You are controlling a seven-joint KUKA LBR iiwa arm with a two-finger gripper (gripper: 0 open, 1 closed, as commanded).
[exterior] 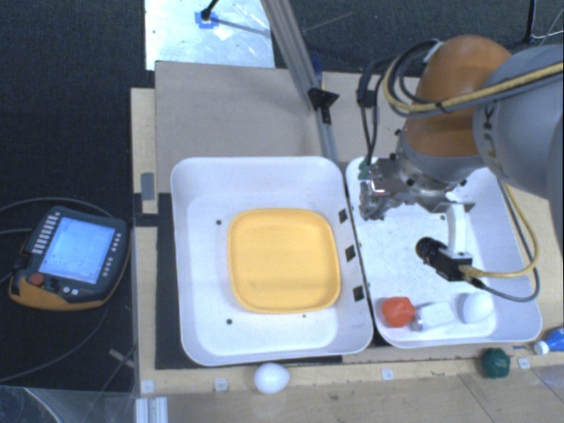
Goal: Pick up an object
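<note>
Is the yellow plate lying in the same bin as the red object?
No, the yellow plate lies in the left bin, while the red object lies in the right bin.

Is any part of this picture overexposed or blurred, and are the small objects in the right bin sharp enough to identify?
Camera view: the bright floor patch is washed out; the red object and white ball look soft but recognisable; the hand is slightly blurred.

- The grey arm [520, 113] reached in from the right, bent steeply downward.
- Its orange band [454, 91] bulged above the wrist, looped by black and yellow cables.
- The claw [374, 203] pointed down, its metal tip low.
</note>
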